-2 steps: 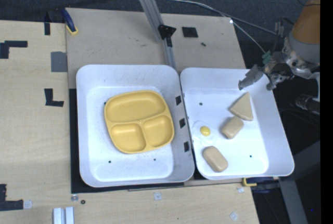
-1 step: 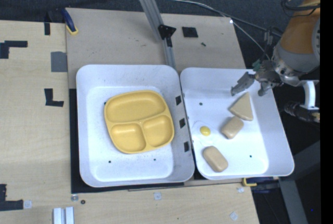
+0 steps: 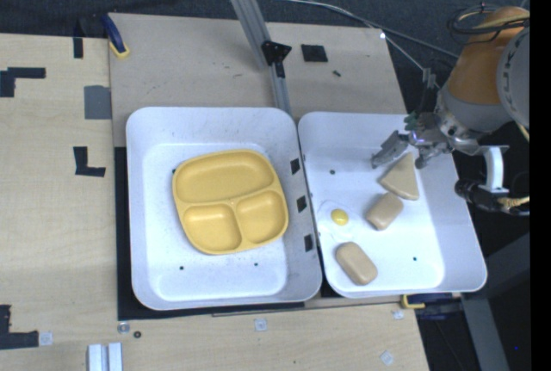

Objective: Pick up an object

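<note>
Your gripper (image 3: 405, 150) hangs at the upper middle of the right bin (image 3: 456, 275), fingers spread and nothing between them, poised just over the tan wedge (image 3: 401, 181), the likeliest pick. A tan block (image 3: 384, 211), an oval piece (image 3: 355, 262) and a small yellow ball (image 3: 339, 217) lie lower. The yellow tray (image 3: 230, 200) sits in the left bin (image 3: 146, 188).

The wooden bench (image 3: 198, 51) carries two white bins side by side. The left bin (image 3: 142, 188) touches the right bin (image 3: 430, 266). Black tape marks (image 3: 84, 161) dot the bench.
</note>
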`<action>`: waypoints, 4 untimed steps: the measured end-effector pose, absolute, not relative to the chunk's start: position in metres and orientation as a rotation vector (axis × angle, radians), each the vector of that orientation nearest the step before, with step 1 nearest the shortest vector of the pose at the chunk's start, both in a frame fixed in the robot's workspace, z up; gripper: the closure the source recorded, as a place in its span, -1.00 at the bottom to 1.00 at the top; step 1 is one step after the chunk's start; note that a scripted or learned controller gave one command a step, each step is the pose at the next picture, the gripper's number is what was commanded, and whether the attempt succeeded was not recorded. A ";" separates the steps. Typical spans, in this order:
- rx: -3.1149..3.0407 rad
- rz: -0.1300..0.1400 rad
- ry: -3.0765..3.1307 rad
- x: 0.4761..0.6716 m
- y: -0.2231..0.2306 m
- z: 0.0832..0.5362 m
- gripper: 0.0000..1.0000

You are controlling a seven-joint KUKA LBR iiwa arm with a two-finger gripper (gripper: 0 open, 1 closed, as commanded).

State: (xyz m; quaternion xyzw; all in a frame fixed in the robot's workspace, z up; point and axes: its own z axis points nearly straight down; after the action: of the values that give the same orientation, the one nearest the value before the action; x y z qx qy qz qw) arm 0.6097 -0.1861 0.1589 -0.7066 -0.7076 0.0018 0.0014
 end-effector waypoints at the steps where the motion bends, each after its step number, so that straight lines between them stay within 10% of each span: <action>1: -2.218 0.005 -2.223 0.618 -0.189 0.110 -1.00; 2: -2.218 0.004 -2.225 0.618 -0.188 0.122 1.00; 4: -2.221 -0.003 -2.226 0.630 -0.186 0.239 1.00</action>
State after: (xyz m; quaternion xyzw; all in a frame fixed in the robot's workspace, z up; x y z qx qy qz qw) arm 0.6299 -0.1861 0.2388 -0.7063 -0.7079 -0.0009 -0.0015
